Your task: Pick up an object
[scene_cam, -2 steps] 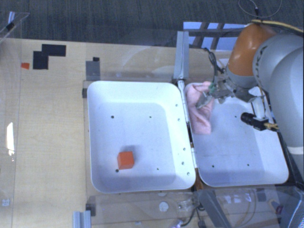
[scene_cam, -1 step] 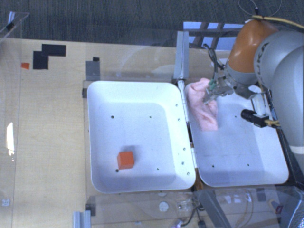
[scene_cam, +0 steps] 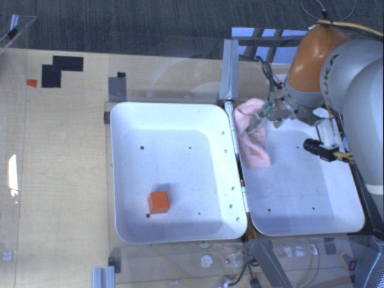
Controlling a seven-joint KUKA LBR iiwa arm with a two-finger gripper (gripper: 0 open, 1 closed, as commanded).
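From the fixed camera above the bench, you look down on two shallow white bins side by side. The left bin (scene_cam: 126,161) holds a single small orange block (scene_cam: 159,202), sitting low in the tray toward its near edge. The right bin (scene_cam: 312,221) holds a pink cloth (scene_cam: 252,138), bunched against the bin's left wall, close to the divider where the two trays meet.

The arm (scene_cam: 336,71) reaches in from the right, grey with its orange band above the wrist, and carries the gripper (scene_cam: 262,116) down onto the upper part of the cloth. The cloth lies directly at the tool, just under and to the left of it, while the orange block sits well apart in the other bin, down and to the left across the divider. The cloth's long axis runs roughly top to bottom of the view, with its lower end trailing toward you along the bin wall.

The fingers (scene_cam: 258,122) look drawn nearly together, with a fold of pink fabric seemingly between them. The upper part of the cloth appears gathered up around the tips, which suggests a pinch on the fabric, though the dark linkage blurs the exact contact. Whether the lower end rests on the bin floor or hangs just clear of it, you cannot tell from this angle.

Your judgement here: the grasp seems made, and the next move is likely a straight lift. Limp fabric can slip from a shallow pinch.
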